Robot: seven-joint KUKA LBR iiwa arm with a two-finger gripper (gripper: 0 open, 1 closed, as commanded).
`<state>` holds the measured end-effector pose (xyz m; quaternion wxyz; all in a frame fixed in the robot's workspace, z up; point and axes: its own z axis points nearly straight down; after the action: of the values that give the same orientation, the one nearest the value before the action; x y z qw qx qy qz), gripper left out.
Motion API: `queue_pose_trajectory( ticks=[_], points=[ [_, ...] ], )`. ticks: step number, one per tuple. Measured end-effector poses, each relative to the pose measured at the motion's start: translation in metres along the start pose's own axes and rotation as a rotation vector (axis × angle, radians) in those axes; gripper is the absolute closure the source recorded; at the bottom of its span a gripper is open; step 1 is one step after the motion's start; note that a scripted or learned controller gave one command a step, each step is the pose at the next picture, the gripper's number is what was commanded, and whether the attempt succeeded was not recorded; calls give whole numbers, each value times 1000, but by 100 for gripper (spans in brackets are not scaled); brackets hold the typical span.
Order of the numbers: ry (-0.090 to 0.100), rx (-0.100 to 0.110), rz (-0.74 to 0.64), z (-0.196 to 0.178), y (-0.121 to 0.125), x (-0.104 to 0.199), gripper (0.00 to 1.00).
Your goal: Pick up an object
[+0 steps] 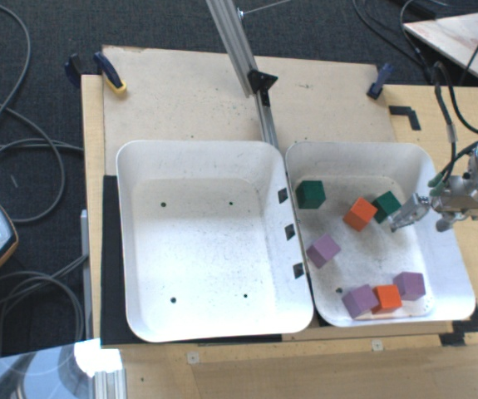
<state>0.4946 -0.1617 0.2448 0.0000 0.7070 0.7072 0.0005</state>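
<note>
Worktop (180, 98), pale wood, carries two shallow white bins side by side. A slanted metal rail (237, 44) runs down from 12 o'clock toward the seam between them.

Left bin (139, 173): speckled white floor with a few small dark spots.

Right bin (446, 264): seven blocks, listed left to right.
- Green cube (310, 194), at about 10 o'clock in the bin, standing alone.
- Purple block (322, 250), below it, near the bin's centre-left, apart from the rest.
- Orange block (360, 214), at about 1 o'clock from the purple one, just beside a second dark green block (386, 203) on its right; the two look to be touching or nearly so.
- Along the 6 o'clock edge, a row of three close together: purple cube (359, 300), small orange cube (387, 298), then another purple cube (410, 285). The orange one sits between the two purples, touching or nearly touching both.

Arm enters from 3 o'clock. Gripper (407, 214) hangs over the right bin's 3 o'clock side, its metal tip just beside the dark green block, on that block's lower right. No block seen between the fingers. Whether the fingers are spread or pressed together cannot be told from this angle; the tip reads as a single grey shape.

A blue clamp (378, 81) sits at the worktop's 1 o'clock corner, well apart from the bins.
</note>
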Motion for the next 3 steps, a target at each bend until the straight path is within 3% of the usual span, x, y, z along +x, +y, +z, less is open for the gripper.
queue_pose_trajectory(
  ticks=[1,2,3],
  points=[
    [3,6,-3,32,12,27,0],
    [-1,-10,-5,-90,9,70,0],
    [-4,1,4,-14,77,0,0]
  ],
)
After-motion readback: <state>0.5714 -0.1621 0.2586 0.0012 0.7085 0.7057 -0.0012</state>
